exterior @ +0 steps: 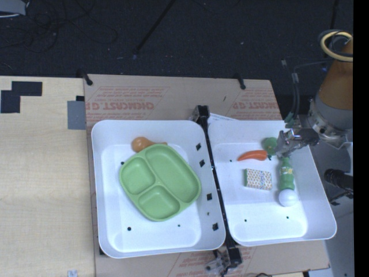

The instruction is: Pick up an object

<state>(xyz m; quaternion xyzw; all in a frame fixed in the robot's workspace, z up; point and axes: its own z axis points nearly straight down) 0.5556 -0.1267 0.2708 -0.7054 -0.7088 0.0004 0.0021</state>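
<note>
Tool (286,141) low over right bin (323,227), beside green bottle (286,174) – finger gap unclear, cannot tell

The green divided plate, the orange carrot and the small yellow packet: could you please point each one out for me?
green divided plate (159,181): camera view, on the ridge where its three compartments meet.
orange carrot (252,155): camera view, middle of its body.
small yellow packet (258,179): camera view, centre of its top face.

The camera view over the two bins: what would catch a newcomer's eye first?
Most striking is the green divided plate filling much of the left bin, with an orange object peeking out behind it. In the right bin, the gripper hovers near an orange carrot, a green bottle and a small box.
</note>
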